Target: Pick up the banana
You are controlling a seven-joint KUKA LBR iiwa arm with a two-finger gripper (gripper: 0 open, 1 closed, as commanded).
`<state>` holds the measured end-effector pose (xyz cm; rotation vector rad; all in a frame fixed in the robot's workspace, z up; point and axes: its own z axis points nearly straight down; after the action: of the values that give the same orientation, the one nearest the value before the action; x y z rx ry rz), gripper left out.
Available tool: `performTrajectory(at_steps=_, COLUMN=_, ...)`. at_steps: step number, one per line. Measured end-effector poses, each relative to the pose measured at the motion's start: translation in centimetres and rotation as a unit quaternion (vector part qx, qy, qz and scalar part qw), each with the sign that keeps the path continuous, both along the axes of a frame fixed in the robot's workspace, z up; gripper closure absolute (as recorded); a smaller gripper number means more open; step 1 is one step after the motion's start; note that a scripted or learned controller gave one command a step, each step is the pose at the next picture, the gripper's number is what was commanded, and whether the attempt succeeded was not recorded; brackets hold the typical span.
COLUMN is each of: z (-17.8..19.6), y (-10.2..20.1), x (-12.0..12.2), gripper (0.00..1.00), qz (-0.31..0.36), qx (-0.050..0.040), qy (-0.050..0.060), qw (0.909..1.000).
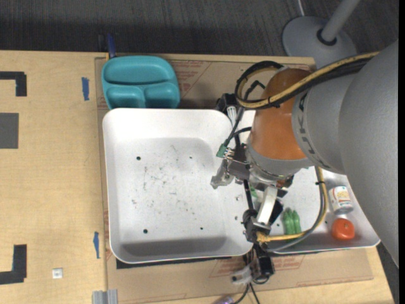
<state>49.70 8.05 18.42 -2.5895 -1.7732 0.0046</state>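
My grey arm with its orange band [281, 128] reaches in from the right and covers most of the right bin [364, 236]. The gripper [223, 177] hangs low at the seam between the two bins, over the right edge of the left bin [114, 170]. The wrist hides what lies under the arm in the right bin, and I cannot pick out a banana among the visible things. Nothing can be seen between the gripper's parts.
In the right bin's near corner lie a green object [291, 221], a small orange round thing [343, 229] and a small labelled bottle [342, 198]. A teal divided tray [140, 81] stands behind the left bin. Cardboard surrounds both bins.
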Motion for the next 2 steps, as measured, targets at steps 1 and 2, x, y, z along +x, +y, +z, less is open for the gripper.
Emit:
performTrajectory(at_steps=1, z=-8.5, y=8.0, x=-1.9, gripper=0.0, qz=0.065, qx=0.0, qy=0.0, qw=0.9979)
performTrajectory(at_steps=2, z=-9.8, y=14.4, x=-0.5, gripper=0.0, qz=-0.059, qx=-0.0001, qy=-0.004, qw=0.9982)
